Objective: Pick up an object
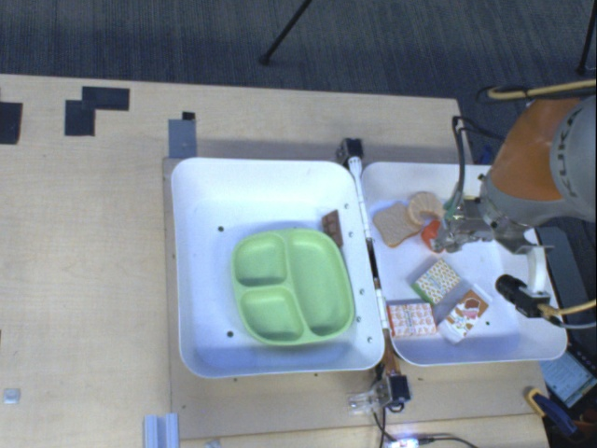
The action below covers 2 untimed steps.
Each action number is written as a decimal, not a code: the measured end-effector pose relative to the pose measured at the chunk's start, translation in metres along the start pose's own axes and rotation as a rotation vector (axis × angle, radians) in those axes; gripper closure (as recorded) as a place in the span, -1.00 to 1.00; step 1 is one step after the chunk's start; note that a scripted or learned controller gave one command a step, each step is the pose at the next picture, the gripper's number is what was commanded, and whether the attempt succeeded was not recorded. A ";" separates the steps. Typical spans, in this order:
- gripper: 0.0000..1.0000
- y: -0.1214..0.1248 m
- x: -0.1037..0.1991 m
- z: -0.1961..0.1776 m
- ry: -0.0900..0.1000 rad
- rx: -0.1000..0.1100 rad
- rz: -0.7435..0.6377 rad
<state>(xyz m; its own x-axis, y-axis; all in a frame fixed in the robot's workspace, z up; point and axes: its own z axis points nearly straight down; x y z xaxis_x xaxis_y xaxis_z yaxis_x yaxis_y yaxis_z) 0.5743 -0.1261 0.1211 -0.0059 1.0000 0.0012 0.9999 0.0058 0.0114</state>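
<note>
In the right bin [522, 348] lie a brown bread-slice shape [395, 224], a round tan piece [424, 204], a red-orange object [431, 234], a green patterned packet [437, 279], a red-and-white checked packet [410, 317] and a white carton with a red label [464, 314]. My gripper [451, 236] hangs low over the upper part of this bin, right beside the red-orange object and touching or nearly touching it. The arm [546, 171] comes in from the right and hides the bin's upper right corner.
The left bin [201, 250] holds a light green divided plate [292, 286]. A small brown piece [330, 223] sits by that bin's right wall. A black cable fitting [522, 295] hangs over the right bin's right edge. Bare wooden bench lies to the left.
</note>
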 end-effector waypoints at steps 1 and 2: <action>-1.00 0.000 0.000 0.000 0.000 0.000 0.000; 1.00 0.001 0.001 -0.011 0.000 -0.003 -0.002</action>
<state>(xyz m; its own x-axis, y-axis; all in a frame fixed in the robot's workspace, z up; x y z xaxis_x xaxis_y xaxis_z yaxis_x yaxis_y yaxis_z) 0.5755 -0.1253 0.1318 -0.0075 1.0000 0.0016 0.9999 0.0074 0.0147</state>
